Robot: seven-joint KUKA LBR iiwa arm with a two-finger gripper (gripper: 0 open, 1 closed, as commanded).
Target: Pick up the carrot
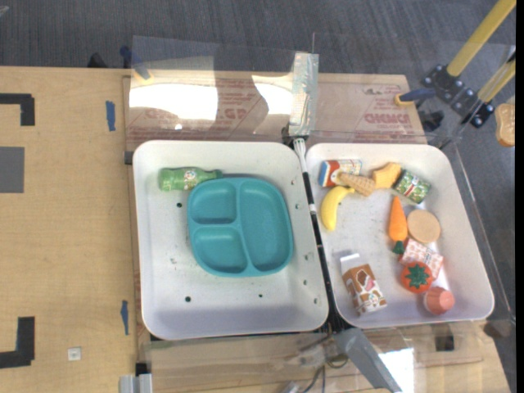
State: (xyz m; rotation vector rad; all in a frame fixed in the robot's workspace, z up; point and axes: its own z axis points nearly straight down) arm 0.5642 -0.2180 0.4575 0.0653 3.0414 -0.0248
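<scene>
- Two shallow white bins sit side by side on a brown cardboard-covered counter, their inner rims touching along the middle.
- The left bin [155, 285] holds a teal divided plate [240, 226] near its centre, with bare white floor all round it.
- A green bottle [187, 177] lies on its side along the far edge of that bin, just beside the plate's far left corner.
- The right bin [471, 244] is crowded with toy food.
- The carrot [397, 219] lies in the right half of the right bin, orange, its length running from the far side toward the near side.
- A round tan disc [423, 226] lies just beside the carrot, on its right, close to touching.
- A red fruit with a green top [416, 275] sits just past the carrot's near end, against a red-and-white packet [429, 258].
- A green can [412, 187] and a yellow piece [386, 173] lie near the carrot's far end.
- To the carrot's left there is open white floor, reaching across to a yellow banana [330, 207] by the inner rim.
- A waffle cone [356, 184] and a red, white and blue can [336, 170] lie near the far left corner.
- A brown carton [364, 289] lies toward the near edge, well apart from the carrot.
- A pinkish-red ball [440, 301] sits close to the near right corner.
- Whether the pincer is released or clenched cannot be told.
</scene>
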